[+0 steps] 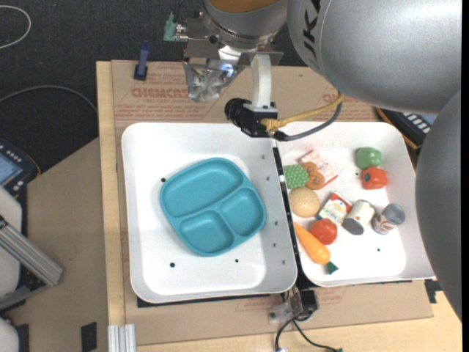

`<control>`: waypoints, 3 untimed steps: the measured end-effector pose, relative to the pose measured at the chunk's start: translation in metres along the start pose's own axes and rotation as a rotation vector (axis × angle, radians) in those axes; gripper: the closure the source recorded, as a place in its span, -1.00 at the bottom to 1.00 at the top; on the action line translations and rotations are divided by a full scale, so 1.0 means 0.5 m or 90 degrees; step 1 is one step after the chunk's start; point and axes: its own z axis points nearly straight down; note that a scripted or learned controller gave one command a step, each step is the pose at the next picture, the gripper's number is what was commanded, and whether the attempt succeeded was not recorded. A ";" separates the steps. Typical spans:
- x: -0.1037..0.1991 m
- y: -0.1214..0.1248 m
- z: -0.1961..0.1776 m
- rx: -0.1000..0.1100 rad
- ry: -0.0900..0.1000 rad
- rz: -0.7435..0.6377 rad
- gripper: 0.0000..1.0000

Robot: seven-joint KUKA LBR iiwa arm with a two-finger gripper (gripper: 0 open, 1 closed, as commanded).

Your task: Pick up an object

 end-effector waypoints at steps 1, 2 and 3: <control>0.000 0.057 -0.331 -0.005 0.000 0.000 1.00; -0.068 -0.018 -0.141 0.016 -0.007 0.004 1.00; -0.046 0.037 0.188 0.018 -0.007 0.003 1.00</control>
